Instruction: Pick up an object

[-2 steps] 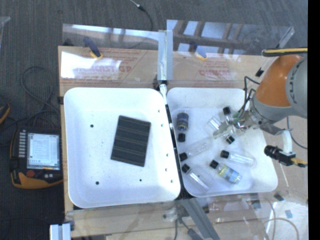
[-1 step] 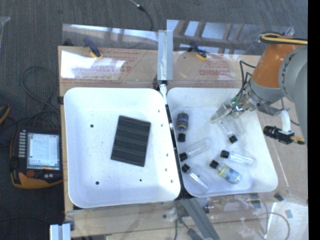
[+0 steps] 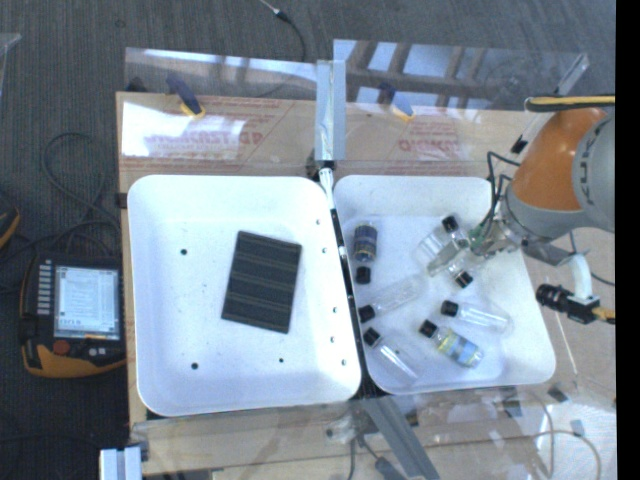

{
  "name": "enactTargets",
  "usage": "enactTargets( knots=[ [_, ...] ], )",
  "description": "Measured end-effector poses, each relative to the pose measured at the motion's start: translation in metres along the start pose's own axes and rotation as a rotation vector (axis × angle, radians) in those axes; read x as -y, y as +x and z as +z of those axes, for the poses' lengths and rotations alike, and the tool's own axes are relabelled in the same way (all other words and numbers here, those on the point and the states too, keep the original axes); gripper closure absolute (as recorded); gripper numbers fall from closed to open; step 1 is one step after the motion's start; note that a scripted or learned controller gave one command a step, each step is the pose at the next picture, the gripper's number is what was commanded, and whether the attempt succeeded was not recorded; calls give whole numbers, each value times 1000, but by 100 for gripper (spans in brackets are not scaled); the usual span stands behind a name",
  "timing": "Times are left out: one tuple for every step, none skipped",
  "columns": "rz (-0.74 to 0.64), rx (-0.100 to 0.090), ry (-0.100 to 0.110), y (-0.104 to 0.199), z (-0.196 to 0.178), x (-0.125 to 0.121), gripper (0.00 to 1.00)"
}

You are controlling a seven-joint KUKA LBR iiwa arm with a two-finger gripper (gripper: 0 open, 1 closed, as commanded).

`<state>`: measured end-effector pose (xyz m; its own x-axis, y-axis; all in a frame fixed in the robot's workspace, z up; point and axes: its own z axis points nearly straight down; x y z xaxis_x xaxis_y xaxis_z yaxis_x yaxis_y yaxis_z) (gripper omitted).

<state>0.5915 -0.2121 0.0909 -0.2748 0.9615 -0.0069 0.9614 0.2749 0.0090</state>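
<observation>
The right bin (image 3: pixel 520 368) holds several small clear vials with black caps. One with dark contents (image 3: pixel 365 242) lies near the bin's left wall. Another with a blue and yellow label (image 3: pixel 458 348) lies near the front. More clear vials lie at the middle (image 3: pixel 398 292), right (image 3: pixel 482 318) and front left (image 3: pixel 393 358). My gripper (image 3: pixel 480 238) reaches down into the bin's far right part, right beside a clear vial (image 3: pixel 440 245). The orange-banded wrist (image 3: pixel 558 163) stands above it. No object shows in the gripper's grasp.
The left bin (image 3: pixel 160 368) contains a dark ribbed rectangular block (image 3: pixel 262 281) near its middle. A raised divider edge (image 3: pixel 343 268) separates the two bins. A handheld control pendant (image 3: pixel 75 313) lies off the bench at the left.
</observation>
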Motion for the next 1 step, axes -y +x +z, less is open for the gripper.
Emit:
enactTargets(
  knots=[
    [-20,-8,0,-8,-1,-8,0]
  ],
)
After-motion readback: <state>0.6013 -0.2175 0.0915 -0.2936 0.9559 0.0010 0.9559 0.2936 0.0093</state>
